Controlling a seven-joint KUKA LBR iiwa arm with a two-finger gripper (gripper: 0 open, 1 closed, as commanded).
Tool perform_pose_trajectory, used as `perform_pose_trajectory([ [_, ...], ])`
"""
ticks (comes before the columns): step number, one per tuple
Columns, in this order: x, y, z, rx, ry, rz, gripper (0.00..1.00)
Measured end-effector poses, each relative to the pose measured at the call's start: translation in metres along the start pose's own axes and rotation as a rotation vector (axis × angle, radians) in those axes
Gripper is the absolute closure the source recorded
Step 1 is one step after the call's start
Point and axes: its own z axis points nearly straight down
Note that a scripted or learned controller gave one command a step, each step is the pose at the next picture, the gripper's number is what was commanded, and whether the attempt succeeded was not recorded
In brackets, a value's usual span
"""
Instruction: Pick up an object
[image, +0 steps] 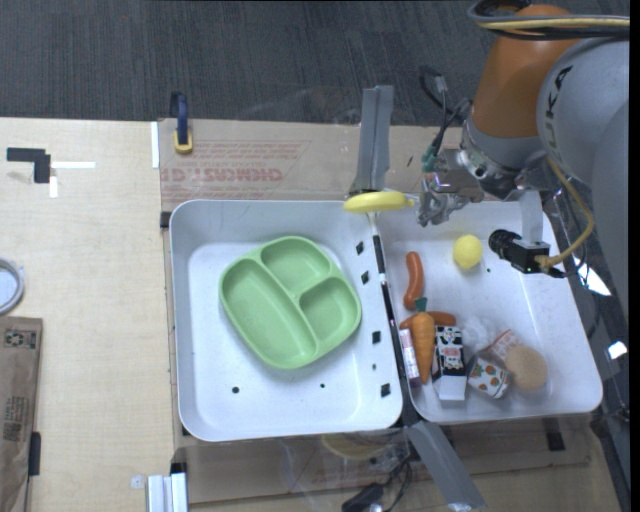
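Yellow marks the nearest things: a banana (376, 201) lies across the far rim where the two white bins meet, and the jaws (432, 212) hang just right of its tip, over the far-left corner of the right bin (560, 330). How wide they stand I cannot tell. A lemon (467, 251) sits close by, with a red sausage (413, 279), a carrot (424, 344), a small milk carton (451, 365) and a strawberry carton (488, 377) nearer the front. The left bin (200, 330) holds a green divided plate (290, 301).

Robotics lab, KUKA arm (560, 90), white bins (190, 330)
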Motion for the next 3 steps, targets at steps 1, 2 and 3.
perform_pose_trajectory([
  [1,-0.014,-0.078,0.016,0.002,0.0,0.107,1.0],
  [2,0.04,-0.021,0.011,0.003,-0.001,0.265,1.0],
  [3,0.02,-0.092,0.011,0.005,0.0,0.473,1.0],
])
